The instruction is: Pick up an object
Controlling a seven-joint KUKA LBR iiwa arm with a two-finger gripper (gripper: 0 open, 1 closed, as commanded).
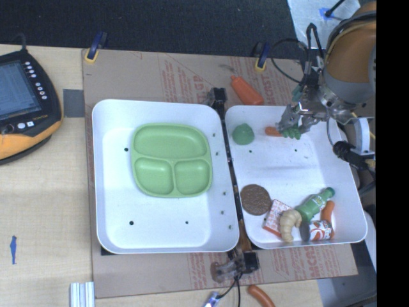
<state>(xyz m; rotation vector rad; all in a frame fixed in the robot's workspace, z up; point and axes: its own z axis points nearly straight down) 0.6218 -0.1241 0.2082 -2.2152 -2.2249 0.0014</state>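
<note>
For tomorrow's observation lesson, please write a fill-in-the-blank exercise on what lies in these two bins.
1. The green divided plate lies in the ____ bin.
2. The plate has ____ compartments.
3. The tool hovers over the small carrot near the right bin's ____ edge.
4. The brown round cookie lies beside the bin's ____ wall.

Missing words: left; three; far; left

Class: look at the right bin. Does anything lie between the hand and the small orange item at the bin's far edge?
Nothing visible does. The hand is right at the small orange item, with the green ball off to one side.
</note>
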